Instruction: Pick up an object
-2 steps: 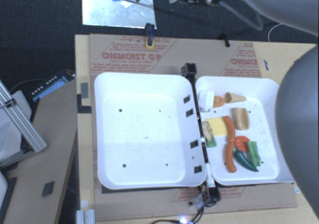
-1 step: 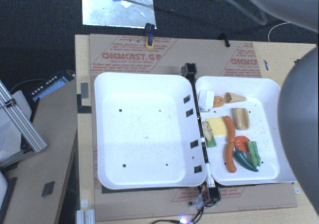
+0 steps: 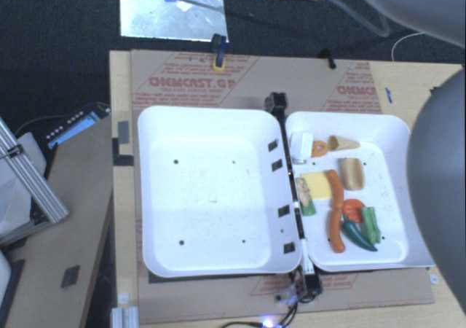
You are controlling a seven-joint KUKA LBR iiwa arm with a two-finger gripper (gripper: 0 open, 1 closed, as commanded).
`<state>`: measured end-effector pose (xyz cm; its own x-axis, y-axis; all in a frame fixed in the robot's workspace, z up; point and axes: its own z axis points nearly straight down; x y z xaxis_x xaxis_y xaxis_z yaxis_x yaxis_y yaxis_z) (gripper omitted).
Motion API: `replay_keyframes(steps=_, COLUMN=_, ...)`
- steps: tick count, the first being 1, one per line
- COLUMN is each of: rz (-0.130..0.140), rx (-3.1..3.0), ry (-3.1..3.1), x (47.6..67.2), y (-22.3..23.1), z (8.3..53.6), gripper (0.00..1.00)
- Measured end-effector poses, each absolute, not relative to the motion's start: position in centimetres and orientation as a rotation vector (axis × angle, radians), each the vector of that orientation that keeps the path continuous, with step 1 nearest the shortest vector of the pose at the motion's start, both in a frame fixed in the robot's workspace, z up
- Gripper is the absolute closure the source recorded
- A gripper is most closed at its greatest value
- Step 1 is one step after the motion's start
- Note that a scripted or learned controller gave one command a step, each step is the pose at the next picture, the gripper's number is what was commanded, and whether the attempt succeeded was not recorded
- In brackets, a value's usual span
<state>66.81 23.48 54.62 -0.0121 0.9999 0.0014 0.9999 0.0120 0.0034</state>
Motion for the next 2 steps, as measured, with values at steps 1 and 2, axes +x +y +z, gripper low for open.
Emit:
replay_keyframes(steps=1, rz=0.009, rx=2.200, ry=2.238, x=66.80, y=23.51, z=55.80, gripper=1.00)
replay_keyframes(steps=2, rz=0.008, rx=2.200, ry=2.240, x=66.80, y=23.52, z=55.74, gripper=0.00)
